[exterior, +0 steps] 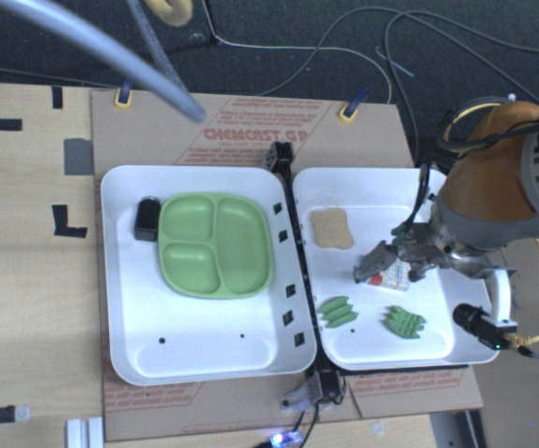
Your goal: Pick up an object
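Tool low in right bin, finger state unclear, possibly touching small blurred object

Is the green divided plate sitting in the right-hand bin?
No. The green divided plate lies in the left bin, next to a small black object.

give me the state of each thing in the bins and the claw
green divided plate: flat in left bin, beside black block
black block: left bin, untouched
tan slice: right bin, flat
green pods: right bin
green ridged piece: right bin
claw: low over right bin
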### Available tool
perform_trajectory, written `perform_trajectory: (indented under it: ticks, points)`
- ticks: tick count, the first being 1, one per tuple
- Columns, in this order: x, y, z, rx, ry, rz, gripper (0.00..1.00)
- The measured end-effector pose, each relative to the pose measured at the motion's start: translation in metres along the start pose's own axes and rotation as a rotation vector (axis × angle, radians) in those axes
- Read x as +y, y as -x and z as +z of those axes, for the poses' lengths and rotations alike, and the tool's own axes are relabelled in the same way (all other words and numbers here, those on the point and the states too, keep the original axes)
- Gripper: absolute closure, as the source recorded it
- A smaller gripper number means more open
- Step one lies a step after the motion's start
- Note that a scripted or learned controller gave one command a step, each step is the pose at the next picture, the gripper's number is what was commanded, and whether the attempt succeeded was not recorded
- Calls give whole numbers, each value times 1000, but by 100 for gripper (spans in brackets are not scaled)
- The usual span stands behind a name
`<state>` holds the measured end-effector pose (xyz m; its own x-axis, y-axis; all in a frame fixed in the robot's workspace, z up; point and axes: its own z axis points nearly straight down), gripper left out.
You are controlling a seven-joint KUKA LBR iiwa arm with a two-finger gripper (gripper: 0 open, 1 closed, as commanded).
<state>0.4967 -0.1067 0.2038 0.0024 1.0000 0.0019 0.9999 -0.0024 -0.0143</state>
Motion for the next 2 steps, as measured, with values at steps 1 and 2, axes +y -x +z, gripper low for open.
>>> perform_trajectory:
  ticks: [1,2]
  points:
    - [3,0,-6,-1,12,-3,0]
    - [-3,7,43,-1,7,-1,0]
